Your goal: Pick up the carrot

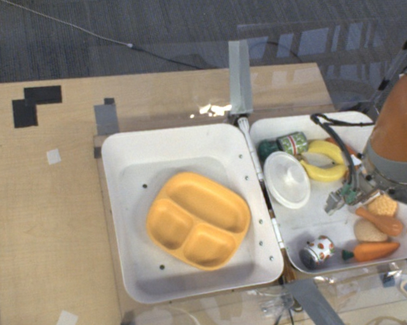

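Claw positioned over the middle of the right bin, at the end of the grey arm with its orange band that enters from the right; whether the claw is released or clenched cannot be told from this view, and nothing is seen within it. Carrot, orange with a green tip at its left end, lying flat along the near edge of the right bin, below the claw and apart from it. Beside the carrot's tip, a small figure-like toy; just above the carrot, a pale rounded item and an orange piece. Further back in the same bin, a white bowl, a banana and a green can. Left bin holding a yellow divided plate. Both bins rest on the wooden bench.
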Controlling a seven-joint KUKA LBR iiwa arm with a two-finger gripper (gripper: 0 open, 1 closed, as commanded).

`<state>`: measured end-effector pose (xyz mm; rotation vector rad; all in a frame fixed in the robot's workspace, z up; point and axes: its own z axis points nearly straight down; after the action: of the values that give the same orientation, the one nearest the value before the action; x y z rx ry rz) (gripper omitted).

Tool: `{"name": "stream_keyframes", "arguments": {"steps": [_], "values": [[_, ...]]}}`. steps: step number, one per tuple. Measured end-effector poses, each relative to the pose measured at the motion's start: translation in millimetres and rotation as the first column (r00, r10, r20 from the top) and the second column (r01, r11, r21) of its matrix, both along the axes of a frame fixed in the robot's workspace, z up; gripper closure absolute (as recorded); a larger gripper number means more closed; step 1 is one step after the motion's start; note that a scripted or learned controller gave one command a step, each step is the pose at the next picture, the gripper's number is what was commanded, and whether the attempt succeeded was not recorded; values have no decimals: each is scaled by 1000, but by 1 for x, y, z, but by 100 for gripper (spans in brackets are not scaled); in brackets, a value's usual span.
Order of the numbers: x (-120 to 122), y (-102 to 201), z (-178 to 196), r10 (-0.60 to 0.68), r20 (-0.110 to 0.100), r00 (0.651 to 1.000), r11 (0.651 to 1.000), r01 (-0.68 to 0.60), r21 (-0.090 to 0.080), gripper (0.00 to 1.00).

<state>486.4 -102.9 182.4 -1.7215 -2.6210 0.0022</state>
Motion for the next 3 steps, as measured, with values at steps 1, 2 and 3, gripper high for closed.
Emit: {"name": "stream_keyframes", "arguments": {"steps": [1,2,3], "values": [[12,-98,98,-271,16,962,963,271,-4,100],[3,-34,-10,-296,1,955,955,296,-1,100],[0,-36,-76,-303,3,953,953,303,-2,100]]}}
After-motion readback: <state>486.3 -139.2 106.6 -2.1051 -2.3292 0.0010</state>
